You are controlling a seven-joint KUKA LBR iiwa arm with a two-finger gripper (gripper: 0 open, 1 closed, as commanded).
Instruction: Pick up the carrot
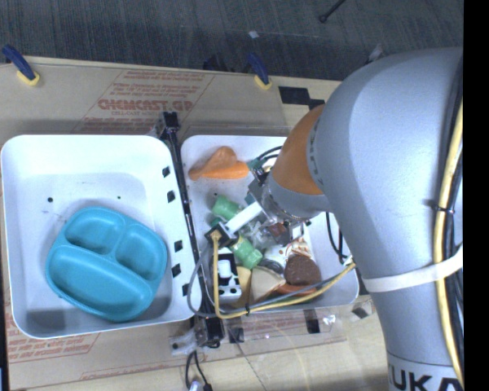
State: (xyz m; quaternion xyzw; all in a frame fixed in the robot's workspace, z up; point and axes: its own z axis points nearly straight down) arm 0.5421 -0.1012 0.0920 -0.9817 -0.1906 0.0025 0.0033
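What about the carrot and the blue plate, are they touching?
Apart. The camera view shows the carrot in the right bin, the blue plate in the left bin, walls between them.

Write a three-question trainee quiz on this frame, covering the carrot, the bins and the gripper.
1. True or false: the orange carrot-shaped toy lies in the white bin on the view's right, near its far wall.
2. Where is the blue divided plastic tray? A) in the white bin on the view's left; B) beside the carrot; C) on the bench outside both bins.
3. Fill in: the gripper is over the view's ___ bin.
Key: 1 true; 2 A; 3 right.
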